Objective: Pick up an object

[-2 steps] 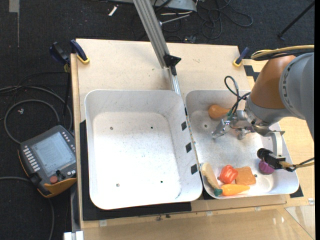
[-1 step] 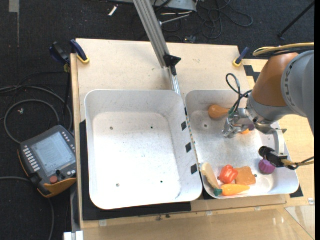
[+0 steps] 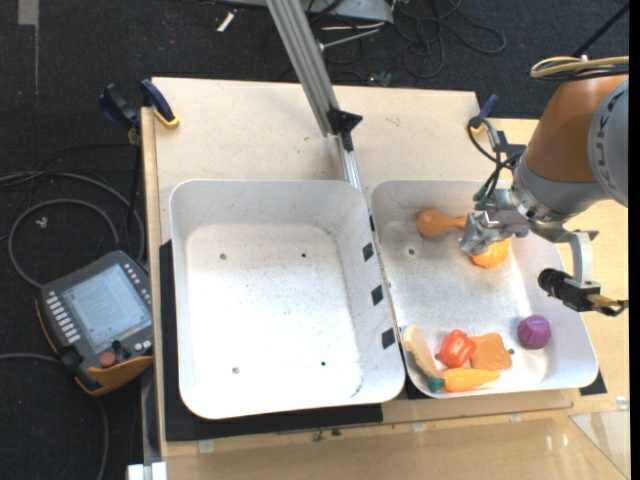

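Reaching in over the table's (image 3: 250, 118) right edge, the grey-and-orange arm (image 3: 575, 148) lowers its pincer (image 3: 486, 236) into the right bin (image 3: 430, 288), near its far wall. Whether the pincer is open or closed cannot be told. A yellow-orange object (image 3: 490, 257) lies directly beneath it, touching or nearly so, with a tan pear-shaped piece (image 3: 437, 224) just beside it. Along the bin's near edge cluster an orange block (image 3: 492, 352), a red pepper (image 3: 456, 347), a carrot (image 3: 468, 378) and a pale banana-like piece (image 3: 420, 353); a purple ball (image 3: 534, 331) sits towards the near right corner.
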Motion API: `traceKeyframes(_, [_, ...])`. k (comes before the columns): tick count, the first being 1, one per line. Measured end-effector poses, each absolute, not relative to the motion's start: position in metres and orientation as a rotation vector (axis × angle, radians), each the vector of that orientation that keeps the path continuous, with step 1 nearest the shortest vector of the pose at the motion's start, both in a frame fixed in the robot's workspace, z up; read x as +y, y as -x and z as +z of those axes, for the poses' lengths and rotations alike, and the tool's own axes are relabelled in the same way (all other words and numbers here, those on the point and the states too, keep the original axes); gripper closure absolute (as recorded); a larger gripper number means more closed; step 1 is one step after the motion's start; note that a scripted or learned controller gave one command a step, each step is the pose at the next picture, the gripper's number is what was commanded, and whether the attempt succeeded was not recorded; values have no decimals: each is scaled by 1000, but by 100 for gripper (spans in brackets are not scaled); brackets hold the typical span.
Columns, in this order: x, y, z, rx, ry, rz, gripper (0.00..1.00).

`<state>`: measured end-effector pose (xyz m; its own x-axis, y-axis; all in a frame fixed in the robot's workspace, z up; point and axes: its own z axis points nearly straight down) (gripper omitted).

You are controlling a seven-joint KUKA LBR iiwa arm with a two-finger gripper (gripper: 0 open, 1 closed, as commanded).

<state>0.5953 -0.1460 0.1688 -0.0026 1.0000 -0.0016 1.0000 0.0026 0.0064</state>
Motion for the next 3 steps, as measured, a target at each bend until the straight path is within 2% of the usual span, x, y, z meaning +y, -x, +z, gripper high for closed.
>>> traceKeyframes(1, [-149,-605,229,2220,-2213,6,100])
traceKeyframes(2, [-149,-607,281,2220,-2213,6,100])
traceKeyframes(3, [-87,-603,276,2232,-2213,1,100])
